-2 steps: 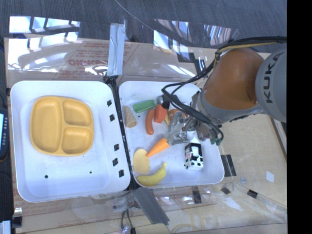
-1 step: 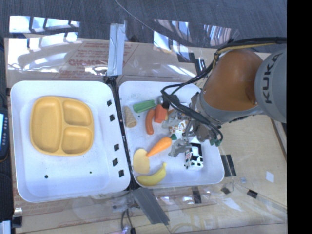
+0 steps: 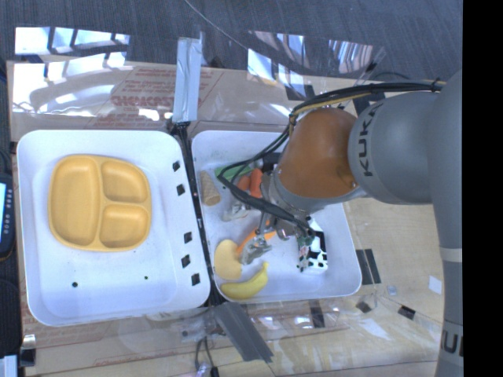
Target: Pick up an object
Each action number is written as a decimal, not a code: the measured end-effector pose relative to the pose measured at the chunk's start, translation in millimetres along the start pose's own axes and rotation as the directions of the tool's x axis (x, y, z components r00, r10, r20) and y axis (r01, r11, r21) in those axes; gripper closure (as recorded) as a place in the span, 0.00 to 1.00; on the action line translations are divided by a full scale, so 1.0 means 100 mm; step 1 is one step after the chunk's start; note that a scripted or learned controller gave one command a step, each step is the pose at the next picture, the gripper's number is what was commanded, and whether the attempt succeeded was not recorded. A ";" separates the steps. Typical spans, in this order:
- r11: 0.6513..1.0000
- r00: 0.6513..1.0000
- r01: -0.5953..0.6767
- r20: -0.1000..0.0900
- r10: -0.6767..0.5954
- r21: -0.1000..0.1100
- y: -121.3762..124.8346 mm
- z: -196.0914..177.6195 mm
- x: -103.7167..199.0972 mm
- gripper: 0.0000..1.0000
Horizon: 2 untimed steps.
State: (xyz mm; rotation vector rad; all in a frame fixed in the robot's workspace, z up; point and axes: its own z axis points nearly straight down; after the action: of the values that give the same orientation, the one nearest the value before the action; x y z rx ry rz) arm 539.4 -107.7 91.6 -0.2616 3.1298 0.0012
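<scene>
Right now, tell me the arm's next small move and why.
Probably a short descent. The gripper hangs low in the right bin, just above the banana and the pale yellow piece, with nothing visibly between its fingers.

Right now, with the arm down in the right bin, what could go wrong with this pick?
The end effector sits among crowded items: the banana, a pale yellow piece and the black-and-white cow-patterned toy lie close, so it may nudge or grab the wrong one. The arm's orange band hides much of the right bin, so a grasp is hard to confirm.
</scene>
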 end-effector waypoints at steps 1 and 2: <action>1.000 1.000 0.005 0.001 -0.005 0.000 0.01 -0.10 -0.01 1.00; 0.981 0.981 -0.192 0.005 0.192 0.002 -0.13 -0.89 -0.25 1.00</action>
State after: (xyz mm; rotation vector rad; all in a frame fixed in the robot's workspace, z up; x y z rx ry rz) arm 566.5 -115.9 180.6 0.0412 3.1354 -0.0018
